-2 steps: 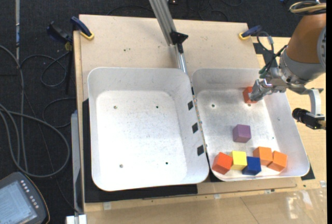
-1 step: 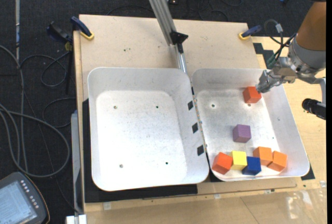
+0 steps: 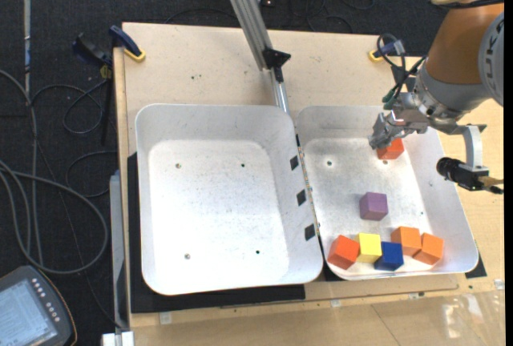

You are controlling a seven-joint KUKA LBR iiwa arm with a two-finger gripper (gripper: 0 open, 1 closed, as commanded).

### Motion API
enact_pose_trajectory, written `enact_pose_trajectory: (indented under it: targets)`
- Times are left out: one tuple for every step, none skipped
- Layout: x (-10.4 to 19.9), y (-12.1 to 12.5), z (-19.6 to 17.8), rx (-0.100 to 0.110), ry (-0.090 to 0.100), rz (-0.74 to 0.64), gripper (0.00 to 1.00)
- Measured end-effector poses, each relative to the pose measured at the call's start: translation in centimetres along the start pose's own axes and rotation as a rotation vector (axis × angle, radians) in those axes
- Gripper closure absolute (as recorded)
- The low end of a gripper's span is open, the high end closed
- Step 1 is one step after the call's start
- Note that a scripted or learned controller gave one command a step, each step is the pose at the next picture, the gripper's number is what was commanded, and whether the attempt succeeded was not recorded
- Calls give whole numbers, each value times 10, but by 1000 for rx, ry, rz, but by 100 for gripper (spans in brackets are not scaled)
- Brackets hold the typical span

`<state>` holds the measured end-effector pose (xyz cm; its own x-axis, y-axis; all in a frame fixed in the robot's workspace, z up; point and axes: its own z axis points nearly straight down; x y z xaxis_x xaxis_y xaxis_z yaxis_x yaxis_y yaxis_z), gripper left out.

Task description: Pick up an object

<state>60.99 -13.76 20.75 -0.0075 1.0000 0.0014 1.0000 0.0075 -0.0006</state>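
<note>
Orange, matte and blocky, a small cube [image 3: 391, 149] sits clamped between the jaws of the gripper [image 3: 386, 138], over the speckled white right bin [image 3: 449, 212].

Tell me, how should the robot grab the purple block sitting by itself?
Probably straight down from above, with the fingers closing on two opposite flat sides of the purple block. It sits flat on the right bin's floor with open space all around. The nearest blocks, like the yellow block, lie apart from it along the near wall, so nothing crowds the fingers.
</note>
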Motion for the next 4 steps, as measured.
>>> enact_pose_trajectory:
  targets:
    - [56, -6, 5, 1, 1, 0, 100]
    - [106, -3, -11, -3, 0, -1, 100]
    - [160, -6, -5, 1, 1, -1, 100]
    - [222, -16, -17, -2, 1, -2, 100]
